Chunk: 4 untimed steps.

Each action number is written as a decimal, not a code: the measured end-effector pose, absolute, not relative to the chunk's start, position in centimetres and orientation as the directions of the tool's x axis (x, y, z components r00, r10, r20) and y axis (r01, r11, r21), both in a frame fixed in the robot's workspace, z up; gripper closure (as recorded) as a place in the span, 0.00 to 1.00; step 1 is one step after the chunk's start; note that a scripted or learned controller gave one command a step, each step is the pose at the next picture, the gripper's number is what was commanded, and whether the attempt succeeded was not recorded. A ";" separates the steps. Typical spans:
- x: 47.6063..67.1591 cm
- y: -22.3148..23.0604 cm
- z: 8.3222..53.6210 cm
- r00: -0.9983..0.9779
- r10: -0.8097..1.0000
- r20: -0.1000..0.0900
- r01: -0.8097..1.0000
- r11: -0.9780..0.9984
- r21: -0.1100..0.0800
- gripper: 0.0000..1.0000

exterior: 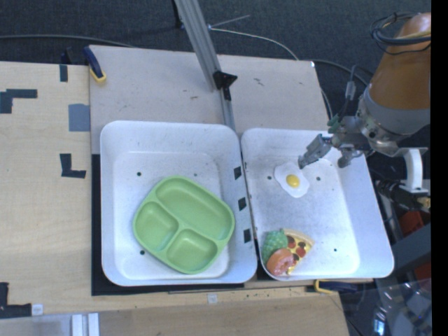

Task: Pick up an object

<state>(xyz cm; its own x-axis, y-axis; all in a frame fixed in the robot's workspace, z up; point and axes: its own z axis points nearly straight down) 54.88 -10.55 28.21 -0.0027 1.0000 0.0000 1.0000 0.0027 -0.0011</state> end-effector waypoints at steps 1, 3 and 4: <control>54.9 -10.6 28.2 -0.003 1.000 0.000 1.000 0.003 -0.002 0.00; 54.6 -11.1 17.2 -0.001 1.000 0.000 1.000 0.001 -0.009 0.00; 55.1 -11.7 12.1 -0.001 1.000 0.000 1.000 0.001 -0.007 0.00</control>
